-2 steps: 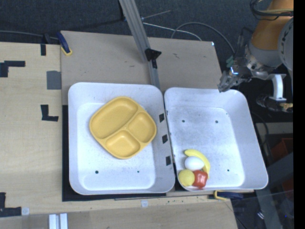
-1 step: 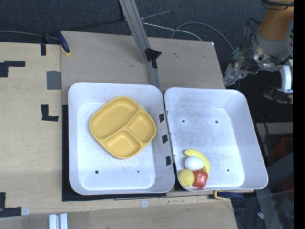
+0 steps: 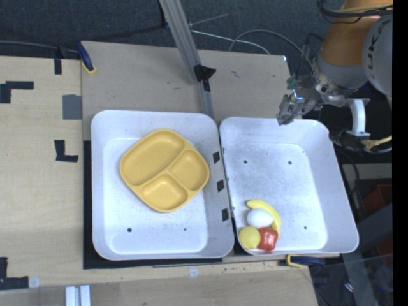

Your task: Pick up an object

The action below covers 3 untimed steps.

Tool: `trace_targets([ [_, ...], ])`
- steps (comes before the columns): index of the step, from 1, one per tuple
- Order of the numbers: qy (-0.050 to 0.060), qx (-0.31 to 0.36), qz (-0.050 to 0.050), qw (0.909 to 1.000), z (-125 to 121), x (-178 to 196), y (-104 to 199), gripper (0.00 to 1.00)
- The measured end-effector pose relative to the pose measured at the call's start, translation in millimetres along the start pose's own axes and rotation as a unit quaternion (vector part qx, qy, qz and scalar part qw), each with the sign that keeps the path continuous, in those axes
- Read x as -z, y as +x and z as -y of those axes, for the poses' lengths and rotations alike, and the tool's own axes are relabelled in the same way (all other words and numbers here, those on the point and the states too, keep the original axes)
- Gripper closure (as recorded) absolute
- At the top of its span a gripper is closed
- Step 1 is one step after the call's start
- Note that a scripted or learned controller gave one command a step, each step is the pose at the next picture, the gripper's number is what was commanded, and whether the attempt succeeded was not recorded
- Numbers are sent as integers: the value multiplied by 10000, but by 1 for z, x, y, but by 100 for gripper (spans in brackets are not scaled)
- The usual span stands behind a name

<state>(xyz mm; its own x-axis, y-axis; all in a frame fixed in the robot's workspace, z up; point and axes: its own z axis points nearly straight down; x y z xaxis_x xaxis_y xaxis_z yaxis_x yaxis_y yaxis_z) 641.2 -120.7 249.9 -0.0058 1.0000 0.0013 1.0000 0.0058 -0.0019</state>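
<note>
While our gripper hangs above the far rim of the right bin, we cannot tell from this slant how it is set, and nothing shows in it. Our likely targets sit bunched in that bin's near left corner, well apart from the gripper: a white egg resting against a banana, with a yellow ball and a red piece just in front, all touching. We judge them light, smooth toy pieces; the egg and ball look rounded and apt to slip, so a grasp across the widest part seems best. The wall and the neighbours leave little room. The yellow tray in the left bin looks stiff, flat and light, best taken by a raised edge
</note>
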Motion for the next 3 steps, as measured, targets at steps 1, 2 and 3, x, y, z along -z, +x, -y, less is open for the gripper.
trace_targets([
  [1,3,-3,1,10000,11,-4,42,100],
  [2,3,8,-3,10000,26,-2,101,100],
  [3,14,0,2,10000,48,-18,150,100],
])
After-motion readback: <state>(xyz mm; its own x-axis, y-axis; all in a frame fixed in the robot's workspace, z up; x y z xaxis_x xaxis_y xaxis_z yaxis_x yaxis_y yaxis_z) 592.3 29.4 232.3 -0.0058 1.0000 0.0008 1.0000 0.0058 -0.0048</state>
